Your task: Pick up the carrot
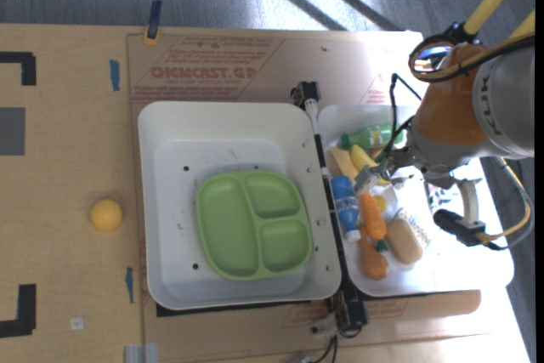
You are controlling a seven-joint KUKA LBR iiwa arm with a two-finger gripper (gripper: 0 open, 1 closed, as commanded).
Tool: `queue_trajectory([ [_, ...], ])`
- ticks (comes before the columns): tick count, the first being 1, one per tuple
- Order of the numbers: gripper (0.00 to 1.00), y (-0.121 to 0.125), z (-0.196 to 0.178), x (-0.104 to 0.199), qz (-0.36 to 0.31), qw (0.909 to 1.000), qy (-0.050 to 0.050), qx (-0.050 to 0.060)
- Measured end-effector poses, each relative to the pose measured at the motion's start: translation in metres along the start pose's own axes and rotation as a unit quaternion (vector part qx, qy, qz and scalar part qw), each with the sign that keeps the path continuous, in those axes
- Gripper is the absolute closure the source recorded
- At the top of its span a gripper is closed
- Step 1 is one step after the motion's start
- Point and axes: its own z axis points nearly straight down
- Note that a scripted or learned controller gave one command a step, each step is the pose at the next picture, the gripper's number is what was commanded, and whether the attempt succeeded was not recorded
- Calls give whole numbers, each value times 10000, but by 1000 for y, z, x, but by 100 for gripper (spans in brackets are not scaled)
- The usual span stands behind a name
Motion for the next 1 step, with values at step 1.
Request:
queue_trajectory([
  [1, 0, -21, 8, -5, 1522, 9883, 46, -17],
])
